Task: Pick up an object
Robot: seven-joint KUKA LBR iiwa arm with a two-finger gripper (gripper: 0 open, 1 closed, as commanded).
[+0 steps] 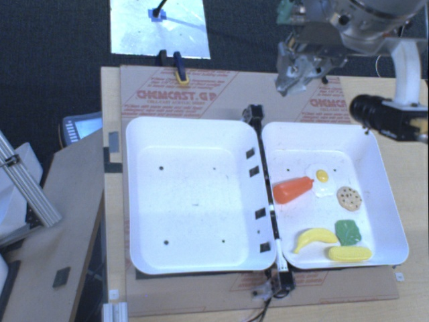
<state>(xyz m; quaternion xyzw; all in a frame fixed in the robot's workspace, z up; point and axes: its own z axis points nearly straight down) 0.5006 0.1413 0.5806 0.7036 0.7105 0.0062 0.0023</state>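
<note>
The toy carrot (293, 190) lies in the right bin (375, 159), close to the wall it shares with the left bin (194, 133). Its tip touches a toy fried egg (321, 178). Near them sit a cookie (348, 198), a green piece (348, 231), a banana (315, 238) and a yellow corn-like piece (349, 253). The tool (295, 79) hangs high above the far edge of the tabletop (221, 89), holding nothing. I cannot tell if it is apart or together. The toys are small and close together, so I think the tool could bump one away or catch two at once. The carrot is round, so it might slip out. The bin wall beside it could get in the way too.
</note>
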